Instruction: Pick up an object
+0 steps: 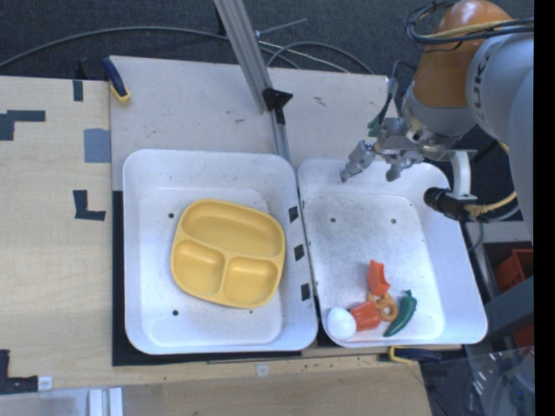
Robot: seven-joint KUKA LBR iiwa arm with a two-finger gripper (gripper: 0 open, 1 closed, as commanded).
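Bench with two white bins side by side | left bin [139, 232]: yellow divided plate [228, 253] | right bin [451, 258]: orange pieces [375, 295], white egg [341, 322], green pepper [402, 313] clustered at 6 o'clock | gripper [373, 168] over bin's 12 o'clock rim, fingers spread apart, holding nothing

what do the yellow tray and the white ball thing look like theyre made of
Yellow tray: likely moulded plastic, matte to satin; even colour, rounded rims, three pressed compartments. White ball: smooth and slightly glossy, perhaps plastic; too small to be sure.
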